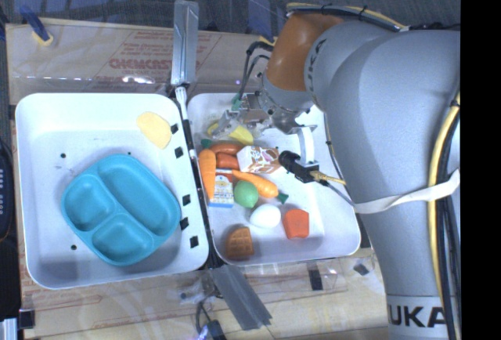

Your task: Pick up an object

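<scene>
I am seeing the gripper point(244, 117) sitting low in the right bin point(344, 213), toy food point(246, 182) crowding just beneath it.

One camera sits high above the bench point(94, 41) and looks down at a slant. It sees both white bins point(31, 174), with the arm point(383, 135) coming in right of them.

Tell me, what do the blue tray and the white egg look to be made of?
The blue tray looks like moulded plastic: one even colour, rounded compartment walls, a soft sheen. The white egg is smooth and slightly glossy, likely a plastic toy like the play food around it, though the look alone cannot rule out a real shell.
</scene>
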{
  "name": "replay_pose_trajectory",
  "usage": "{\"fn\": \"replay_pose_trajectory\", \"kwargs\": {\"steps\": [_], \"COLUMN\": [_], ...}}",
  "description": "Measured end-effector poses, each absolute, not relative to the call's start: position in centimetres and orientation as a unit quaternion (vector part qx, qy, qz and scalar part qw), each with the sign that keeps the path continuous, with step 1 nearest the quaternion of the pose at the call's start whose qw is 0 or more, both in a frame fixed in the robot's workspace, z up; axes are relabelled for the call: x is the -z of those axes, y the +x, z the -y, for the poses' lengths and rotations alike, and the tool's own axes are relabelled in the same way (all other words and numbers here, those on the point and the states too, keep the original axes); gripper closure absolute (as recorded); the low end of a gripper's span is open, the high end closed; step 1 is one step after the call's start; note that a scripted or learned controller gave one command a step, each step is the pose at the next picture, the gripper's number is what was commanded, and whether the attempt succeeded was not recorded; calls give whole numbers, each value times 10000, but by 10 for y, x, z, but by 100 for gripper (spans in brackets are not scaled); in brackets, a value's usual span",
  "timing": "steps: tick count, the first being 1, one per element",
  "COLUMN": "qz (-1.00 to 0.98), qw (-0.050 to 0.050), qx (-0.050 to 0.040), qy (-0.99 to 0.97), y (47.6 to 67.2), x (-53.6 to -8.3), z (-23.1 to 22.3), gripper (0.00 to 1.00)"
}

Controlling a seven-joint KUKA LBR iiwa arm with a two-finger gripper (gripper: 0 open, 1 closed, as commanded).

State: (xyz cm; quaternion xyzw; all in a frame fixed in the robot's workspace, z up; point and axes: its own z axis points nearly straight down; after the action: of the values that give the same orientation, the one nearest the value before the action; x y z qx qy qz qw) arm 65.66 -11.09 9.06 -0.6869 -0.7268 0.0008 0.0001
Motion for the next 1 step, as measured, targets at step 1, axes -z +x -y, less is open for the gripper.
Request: {"fn": "replay_pose_trajectory", "kwargs": {"steps": [1], "qz": [7214], "qw": [2], "qx": [-9], "qy": [-6925], "y": [657], "x": [-92], "z": [116], "gripper": [0]}}
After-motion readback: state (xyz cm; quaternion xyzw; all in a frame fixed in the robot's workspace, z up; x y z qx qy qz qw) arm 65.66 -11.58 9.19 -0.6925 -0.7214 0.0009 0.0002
